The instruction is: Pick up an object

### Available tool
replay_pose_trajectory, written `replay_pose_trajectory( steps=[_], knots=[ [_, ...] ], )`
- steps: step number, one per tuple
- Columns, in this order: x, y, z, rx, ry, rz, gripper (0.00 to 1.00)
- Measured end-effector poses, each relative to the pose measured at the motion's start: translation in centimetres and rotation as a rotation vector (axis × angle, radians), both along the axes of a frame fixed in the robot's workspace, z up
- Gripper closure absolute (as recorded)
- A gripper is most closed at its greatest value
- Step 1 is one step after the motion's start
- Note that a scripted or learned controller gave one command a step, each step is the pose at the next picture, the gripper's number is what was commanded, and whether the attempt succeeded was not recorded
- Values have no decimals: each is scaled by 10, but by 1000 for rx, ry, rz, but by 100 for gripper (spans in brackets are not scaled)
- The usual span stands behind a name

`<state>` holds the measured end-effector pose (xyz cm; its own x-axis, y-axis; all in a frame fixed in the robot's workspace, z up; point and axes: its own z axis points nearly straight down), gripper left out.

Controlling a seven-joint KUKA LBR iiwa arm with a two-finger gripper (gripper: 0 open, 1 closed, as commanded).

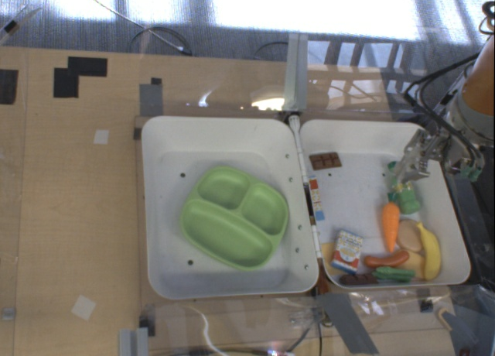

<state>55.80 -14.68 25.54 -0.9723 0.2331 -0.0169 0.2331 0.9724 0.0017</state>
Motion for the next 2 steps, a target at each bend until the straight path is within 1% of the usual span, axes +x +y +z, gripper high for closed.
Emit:
replay_pose_trajectory(
  steps=[1, 2],
  knots=[
    [-69, 12, -6, 5, 13, -259, 100],
    [-69, 63, 0, 8, 12, -568, 100]
  ],
)
